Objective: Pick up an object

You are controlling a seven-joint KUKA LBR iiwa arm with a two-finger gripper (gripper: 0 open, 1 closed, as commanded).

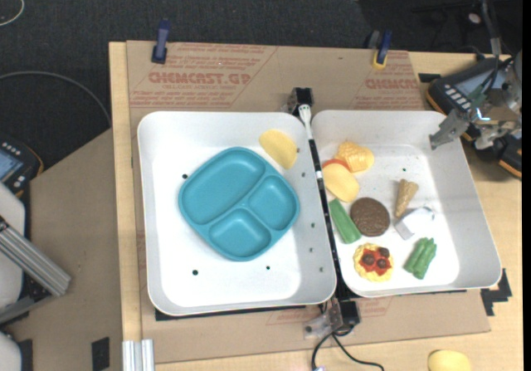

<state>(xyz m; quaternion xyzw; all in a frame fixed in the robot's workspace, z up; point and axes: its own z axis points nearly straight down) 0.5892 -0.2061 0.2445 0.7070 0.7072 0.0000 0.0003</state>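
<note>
Two white bins sit on the table [249,70]; toy foods, including a brown cookie [369,216], lie in the right bin [465,220], while the pincer [452,130] hovers at its right rim, grip state indeterminable.

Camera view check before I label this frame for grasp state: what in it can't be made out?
- Gripper: at the right edge above the right bin's rim, blurred and partly cut off; its opening can't be read.
- Small white object beside the brown disc: too small to identify.
- Yellow item at the bottom edge: cut off by the frame.
- Orange piece: mostly hidden behind the pale yellow food.
</note>
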